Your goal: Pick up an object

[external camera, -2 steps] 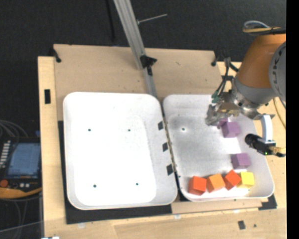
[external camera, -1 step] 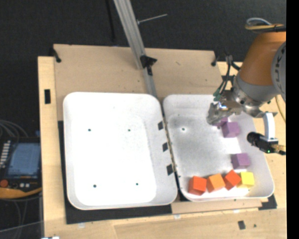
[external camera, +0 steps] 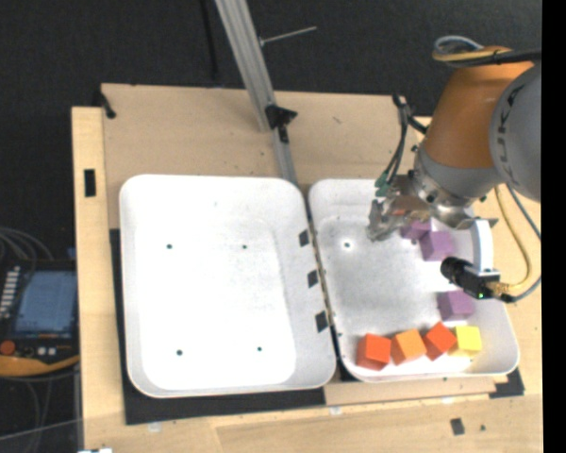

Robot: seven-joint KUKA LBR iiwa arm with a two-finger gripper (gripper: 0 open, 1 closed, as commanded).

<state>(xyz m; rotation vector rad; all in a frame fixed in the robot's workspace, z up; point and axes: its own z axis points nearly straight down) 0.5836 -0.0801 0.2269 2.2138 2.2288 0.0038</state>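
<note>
Wooden desk carries two white bins side by side: the left bin and the right bin, which holds all the blocks. Grey and orange, the arm reaches over the right bin's far right corner, its jaws low above the bin floor near the far edge.

A purple block lies just beside the jaws, partly under the wrist; a second purple block sits nearer the right edge. Along the near edge runs a row: red-orange block, orange block, red block, yellow block.

Whether the jaws stand wide or narrow I cannot tell; the wrist hides them, and nothing shows between them. I judge this to be the approach step, with no object yet taken. The next move likely calls for centring over one block, probably the near purple one, descending squarely, and closing without nudging it away toward the bin wall.
</note>
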